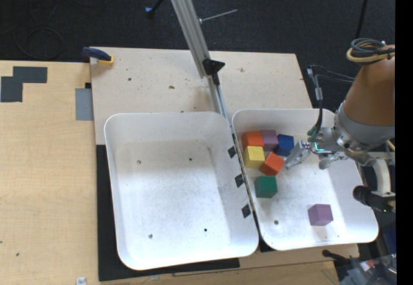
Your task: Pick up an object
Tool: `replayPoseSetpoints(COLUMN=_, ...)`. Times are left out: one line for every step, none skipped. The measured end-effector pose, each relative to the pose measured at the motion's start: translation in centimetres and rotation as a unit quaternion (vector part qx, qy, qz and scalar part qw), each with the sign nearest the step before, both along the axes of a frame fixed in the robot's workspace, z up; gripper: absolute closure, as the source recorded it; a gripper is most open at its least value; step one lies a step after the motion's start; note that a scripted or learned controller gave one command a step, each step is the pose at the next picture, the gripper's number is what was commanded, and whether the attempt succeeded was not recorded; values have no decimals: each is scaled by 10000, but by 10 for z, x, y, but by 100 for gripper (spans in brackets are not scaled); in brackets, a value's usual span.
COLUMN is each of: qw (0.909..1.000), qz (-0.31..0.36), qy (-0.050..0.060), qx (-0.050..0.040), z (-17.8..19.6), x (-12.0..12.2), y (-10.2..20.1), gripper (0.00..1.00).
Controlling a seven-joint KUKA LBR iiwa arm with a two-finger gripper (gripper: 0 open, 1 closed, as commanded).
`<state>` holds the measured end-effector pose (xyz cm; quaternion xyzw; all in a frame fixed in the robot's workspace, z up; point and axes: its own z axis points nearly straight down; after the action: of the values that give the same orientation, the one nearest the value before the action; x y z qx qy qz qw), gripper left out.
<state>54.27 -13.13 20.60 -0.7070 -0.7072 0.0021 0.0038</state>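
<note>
The right bin [352, 229] holds a cluster of blocks at its left side: an orange block [253, 139], a yellow block [254, 155], a pale purple block [269, 138], a blue block [285, 144], a tilted orange-red block [273, 163] and a green block [265, 186]. A separate purple block [320, 214] lies near the bin's front. My gripper [299, 154] hangs over the right bin just right of the cluster, its metal fingers pointing toward the blue and orange-red blocks. Nothing shows between them.
The left bin [129, 226] lies beside the right one, with black clips along the shared wall. A slanted aluminium bar [191, 22] rises behind the bins. A blue and yellow clamp [98, 55] sits at the bench's back left corner.
</note>
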Motion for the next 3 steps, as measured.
replayPoseSetpoints(qw=10000, qz=-15, qy=-26, qx=-6, z=2, x=1, y=-1, gripper=0)
replayPoseSetpoints(qw=10000, qz=-4, qy=3, qx=-3, z=-58, x=4, y=-8, gripper=0)
replayPoseSetpoints(qw=9999, qz=-10, qy=-100, qx=-32, z=-90, x=8, y=-10, gripper=0)
